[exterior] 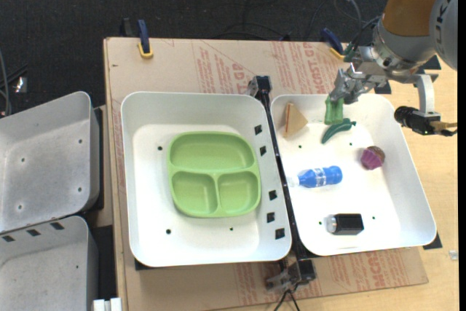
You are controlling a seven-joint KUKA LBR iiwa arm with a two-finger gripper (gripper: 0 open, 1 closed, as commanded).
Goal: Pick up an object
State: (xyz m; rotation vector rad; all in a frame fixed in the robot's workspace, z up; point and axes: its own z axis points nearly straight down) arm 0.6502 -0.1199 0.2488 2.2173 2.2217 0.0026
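The left bin carries a green plate, lying flat at its middle. In the right bin, loose pieces are scattered for picking: a tan wedge at eleven o'clock, a blue bottle centre, a black box at six, a purple ball at three. The claw at twelve looks closed on a green toy, lifting one end.

Brown bench bears left bin, right bin, side by side.
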